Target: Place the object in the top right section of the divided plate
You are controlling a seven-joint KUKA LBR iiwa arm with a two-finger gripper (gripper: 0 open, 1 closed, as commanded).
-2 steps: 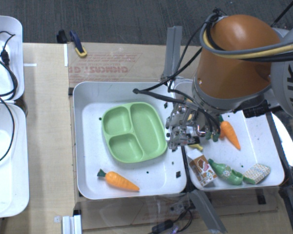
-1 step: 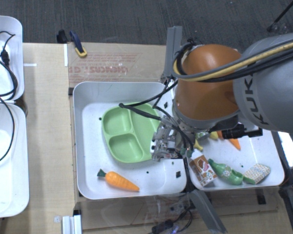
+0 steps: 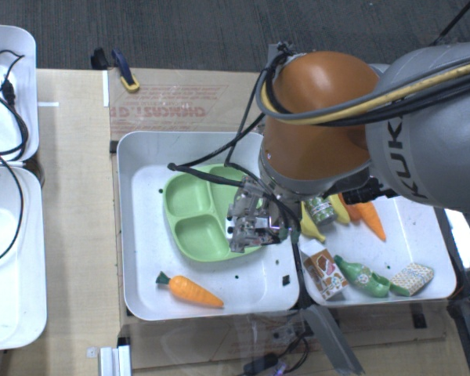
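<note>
The green divided plate (image 3: 196, 214) lies in the left white bin (image 3: 137, 233), close to that bin's middle, its sections bare where they show. The plate's right part is covered by the arm's wrist. The gripper (image 3: 251, 224) hangs over the plate's right edge, above the ridge between its sections; its metal fingers blur into a tangle of cables, and I cannot tell whether they are apart, closed, or pinching anything. No object can be made out between them.

Below the plate, near the bin's front edge, a toy carrot (image 3: 192, 290) lies on its side with its green top pointing left, well apart from the plate. Two small dark specks dot the bin floor between the carrot and the plate.

Right of the plate, across the bin wall, the second white bin (image 3: 442, 269) holds more toys: a small can (image 3: 323, 209) and a yellow piece (image 3: 309, 227) just beside the gripper, another orange carrot (image 3: 370, 219) farther right, a brown carton (image 3: 325, 272), a green bottle (image 3: 362, 276) and a pale wafer-like block (image 3: 413, 277).

Above the plate, the orange band (image 3: 321, 112) of the grey arm (image 3: 431, 139) looms large. Beyond it lies a brown cardboard sheet (image 3: 180, 104) on the bench.
</note>
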